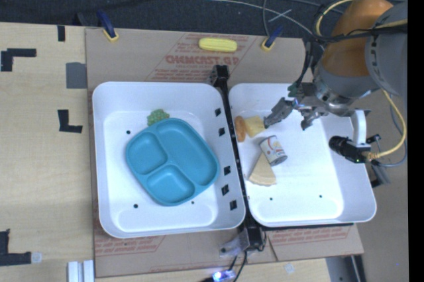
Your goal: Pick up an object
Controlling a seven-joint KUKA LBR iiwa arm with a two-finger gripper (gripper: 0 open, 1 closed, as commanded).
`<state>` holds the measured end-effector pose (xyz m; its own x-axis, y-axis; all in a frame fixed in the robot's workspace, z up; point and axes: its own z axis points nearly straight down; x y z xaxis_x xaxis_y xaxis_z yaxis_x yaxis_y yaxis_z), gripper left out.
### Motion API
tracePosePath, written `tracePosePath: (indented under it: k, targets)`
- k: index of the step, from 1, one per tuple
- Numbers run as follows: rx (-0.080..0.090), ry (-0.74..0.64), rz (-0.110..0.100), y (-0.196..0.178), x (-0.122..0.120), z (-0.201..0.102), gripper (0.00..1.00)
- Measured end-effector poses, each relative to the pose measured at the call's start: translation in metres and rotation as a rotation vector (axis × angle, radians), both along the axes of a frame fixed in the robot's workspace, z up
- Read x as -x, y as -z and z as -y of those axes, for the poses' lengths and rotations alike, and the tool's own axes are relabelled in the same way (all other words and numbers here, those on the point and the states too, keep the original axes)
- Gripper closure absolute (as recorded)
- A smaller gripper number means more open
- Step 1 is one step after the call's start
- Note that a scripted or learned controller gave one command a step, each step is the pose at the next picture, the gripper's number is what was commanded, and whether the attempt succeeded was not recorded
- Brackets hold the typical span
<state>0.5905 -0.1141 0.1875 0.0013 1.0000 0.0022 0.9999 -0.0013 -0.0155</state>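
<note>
Below the open end effector (291, 116) — small can (273, 149), just apart, unheld.

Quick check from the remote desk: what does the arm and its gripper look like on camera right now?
The arm is grey with a rounded orange band above the wrist. Yellow and dark cables loop around it. The gripper is dark grey metal, and a black fitting sticks out beside the wrist.

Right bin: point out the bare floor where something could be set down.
The right white bin is bare along its near half, below the pale cheese wedge. Its far-left part is crowded: wedge, small tin can, tan bread piece, and the tool above.
</note>
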Motion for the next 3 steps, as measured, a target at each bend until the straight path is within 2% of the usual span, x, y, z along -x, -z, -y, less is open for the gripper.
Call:
tracePosePath:
  k: [1,3]
  targets:
    - [0.002,-0.003,0.014,-0.008,-0.003,0.000,0.00]
    - [0.003,-0.002,0.010,0.102,0.015,0.005,0.00]
